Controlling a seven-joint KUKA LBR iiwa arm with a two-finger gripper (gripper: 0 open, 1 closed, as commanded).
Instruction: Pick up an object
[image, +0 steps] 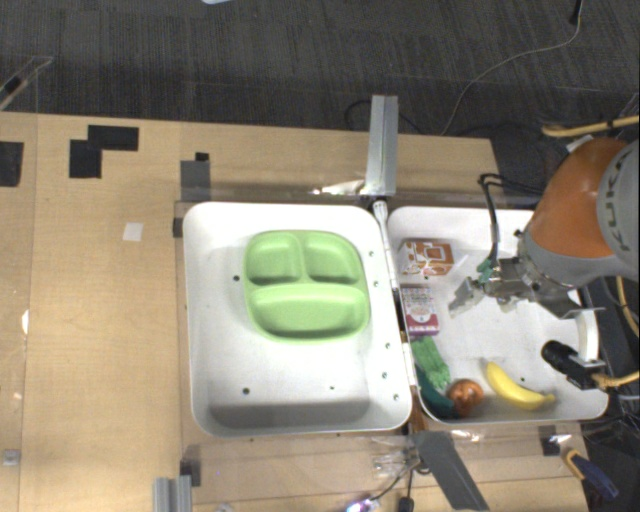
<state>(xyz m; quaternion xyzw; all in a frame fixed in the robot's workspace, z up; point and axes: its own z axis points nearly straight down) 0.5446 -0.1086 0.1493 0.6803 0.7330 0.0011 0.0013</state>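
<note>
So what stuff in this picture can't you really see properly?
- Gripper, camera view: too small and blurred to tell if it is open or shut.
- Small packets, camera view: print too small to read.
- Green object, camera view: the right bin wall hides its near end.
- Arm, camera view: cut off by the right edge.

We saw bare floor across the middle of the right bin (590, 405). Its left wall was lined with two packets (426, 258), a green item (432, 365), an apple (465, 395) and a banana (517, 387). A green tray (303, 283) filled the left bin's (215, 400) middle, leaving its lower strip open.
</note>
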